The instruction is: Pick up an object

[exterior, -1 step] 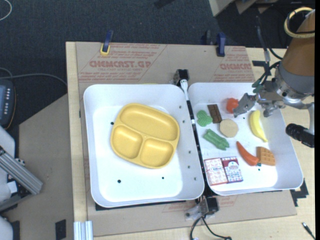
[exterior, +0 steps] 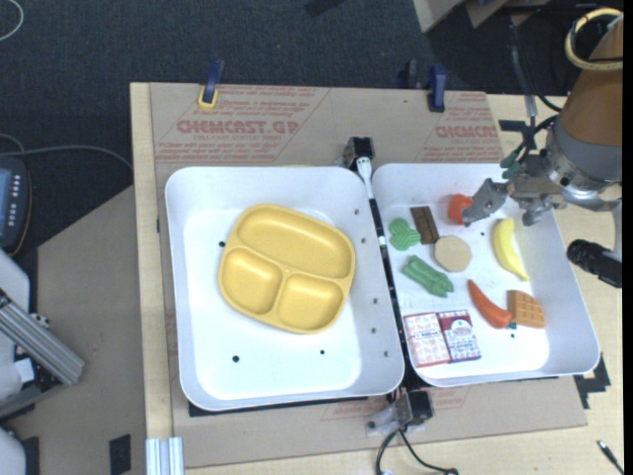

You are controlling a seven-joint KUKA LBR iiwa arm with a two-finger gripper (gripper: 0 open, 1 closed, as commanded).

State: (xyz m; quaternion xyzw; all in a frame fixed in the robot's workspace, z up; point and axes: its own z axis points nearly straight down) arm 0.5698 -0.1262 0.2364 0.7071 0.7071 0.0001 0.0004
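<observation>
The right bin (exterior: 579, 336) holds several toy foods. A red piece (exterior: 457, 207) lies at the back, with a brown bar (exterior: 424, 225) and a green leafy piece (exterior: 402, 235) to its left. A tan round cookie (exterior: 454, 254), a green pickle (exterior: 427, 275), a yellow banana (exterior: 508, 248), an orange pepper (exterior: 489, 305) and a waffle (exterior: 526, 309) lie nearer the front. My gripper (exterior: 507, 209) hovers over the back of this bin, between the red piece and the banana. It is open, with nothing between its fingers.
A printed red-and-white card box (exterior: 440, 337) lies at the front of the right bin. The left bin (exterior: 198, 344) holds a yellow divided plate (exterior: 287, 267). A black clip (exterior: 359, 152) sits where the bins meet at the back. The arm (exterior: 593, 107) comes in from the right.
</observation>
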